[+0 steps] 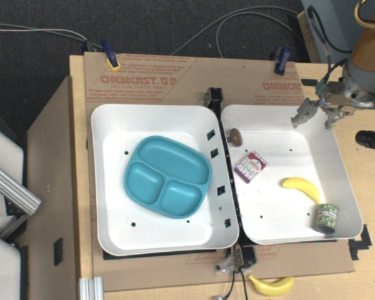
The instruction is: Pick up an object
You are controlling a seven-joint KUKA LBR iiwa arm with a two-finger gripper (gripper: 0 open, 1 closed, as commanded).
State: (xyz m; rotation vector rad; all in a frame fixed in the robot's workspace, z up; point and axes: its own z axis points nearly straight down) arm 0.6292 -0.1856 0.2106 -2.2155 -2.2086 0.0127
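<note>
Right bin (337, 167) far rim: tool (317, 115), seemingly spread, hovering

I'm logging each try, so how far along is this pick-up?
Nothing looks done yet. The banana, the snack packet, the small can and the brown lump all lie loose in the right bin. The pincer is open above that bin's far right corner and holds nothing. Left: go down on one object, close and lift.
</note>
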